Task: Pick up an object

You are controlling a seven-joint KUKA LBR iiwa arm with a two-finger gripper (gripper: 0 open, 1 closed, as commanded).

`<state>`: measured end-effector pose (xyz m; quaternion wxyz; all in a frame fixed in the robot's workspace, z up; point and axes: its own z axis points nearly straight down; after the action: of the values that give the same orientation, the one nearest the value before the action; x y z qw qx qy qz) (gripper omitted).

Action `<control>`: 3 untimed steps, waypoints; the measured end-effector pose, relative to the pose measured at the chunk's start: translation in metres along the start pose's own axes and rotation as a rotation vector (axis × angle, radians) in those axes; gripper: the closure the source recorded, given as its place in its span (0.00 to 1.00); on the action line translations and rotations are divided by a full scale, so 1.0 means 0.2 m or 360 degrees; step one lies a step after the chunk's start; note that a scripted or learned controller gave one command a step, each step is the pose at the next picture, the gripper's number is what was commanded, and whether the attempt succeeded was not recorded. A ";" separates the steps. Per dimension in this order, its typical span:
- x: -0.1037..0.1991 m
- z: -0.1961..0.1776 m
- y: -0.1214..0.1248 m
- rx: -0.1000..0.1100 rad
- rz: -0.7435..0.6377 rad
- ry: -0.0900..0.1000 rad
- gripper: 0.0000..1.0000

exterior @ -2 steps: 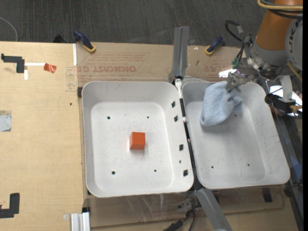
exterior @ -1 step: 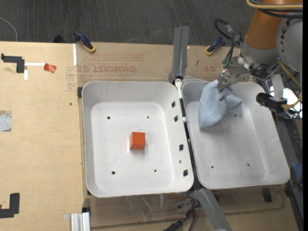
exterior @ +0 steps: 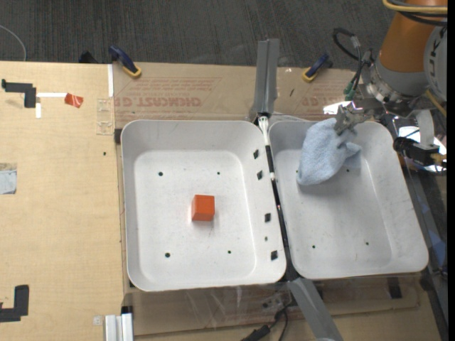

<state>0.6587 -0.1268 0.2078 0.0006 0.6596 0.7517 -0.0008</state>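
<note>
A pale blue cloth (exterior: pixel 321 156) hangs bunched over the back of the right bin (exterior: pixel 370 247), its upper corner pinched in my gripper (exterior: pixel 348 122). The gripper is shut on that corner, and the cloth droops down and to the left from it, lifted off the bin floor at the top. The arm comes in from the upper right, its orange band above the wrist. An orange-red cube (exterior: pixel 203 207) rests on the floor of the left bin (exterior: pixel 149 247), near its middle, far from the gripper.
A grey divider post (exterior: pixel 266 77) stands between the bins at the back. Two blue-and-yellow clamps (exterior: pixel 125 60) hold the cardboard behind the bins. A wooden board (exterior: pixel 50 212) lies to the left. Cables run along the right bin's far right side.
</note>
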 end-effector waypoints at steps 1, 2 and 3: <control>-0.01 0.03 0.00 0.0001 -0.0050 0.0001 1.00; -0.03 0.17 0.00 0.0002 -0.0010 0.0000 1.00; 0.18 0.08 0.02 -0.0001 -0.0130 0.0001 1.00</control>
<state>0.6574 -0.0915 0.1921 0.0006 0.6283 0.7779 -0.0004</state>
